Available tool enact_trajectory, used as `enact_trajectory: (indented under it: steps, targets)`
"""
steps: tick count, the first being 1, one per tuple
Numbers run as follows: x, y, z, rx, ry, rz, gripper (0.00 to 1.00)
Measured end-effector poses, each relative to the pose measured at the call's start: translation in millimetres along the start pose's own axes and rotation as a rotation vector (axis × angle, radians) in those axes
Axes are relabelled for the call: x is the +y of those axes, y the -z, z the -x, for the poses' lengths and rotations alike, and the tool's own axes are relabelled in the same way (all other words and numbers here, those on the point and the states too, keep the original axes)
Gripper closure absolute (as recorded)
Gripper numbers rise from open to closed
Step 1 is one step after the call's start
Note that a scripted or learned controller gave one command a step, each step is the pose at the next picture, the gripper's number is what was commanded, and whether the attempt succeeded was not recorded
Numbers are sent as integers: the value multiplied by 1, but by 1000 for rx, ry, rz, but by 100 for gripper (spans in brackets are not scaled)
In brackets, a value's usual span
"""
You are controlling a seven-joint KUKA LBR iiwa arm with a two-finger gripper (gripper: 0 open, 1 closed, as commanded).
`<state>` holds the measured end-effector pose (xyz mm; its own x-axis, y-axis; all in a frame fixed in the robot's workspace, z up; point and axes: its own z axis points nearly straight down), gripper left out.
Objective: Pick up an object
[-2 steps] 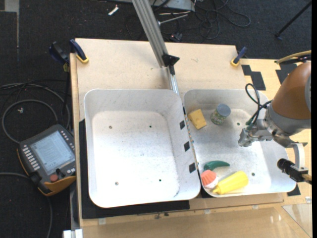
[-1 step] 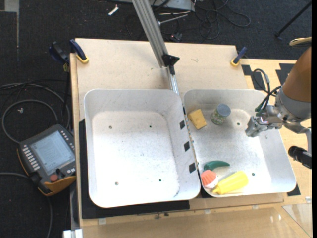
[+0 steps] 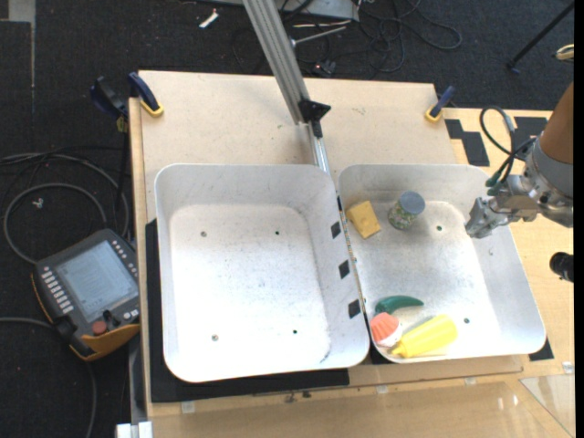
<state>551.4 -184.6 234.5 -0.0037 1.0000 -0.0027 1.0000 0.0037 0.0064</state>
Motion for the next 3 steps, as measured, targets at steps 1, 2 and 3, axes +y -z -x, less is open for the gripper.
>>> enact_trajectory:
  steps: [1, 2, 3]
  targets:
    - [10, -9, -58, 4, 4, -6, 100]
    - [18, 3, -114, 4, 5, -4, 100]
    - [18, -5, -167, 4, 5, -8, 100]
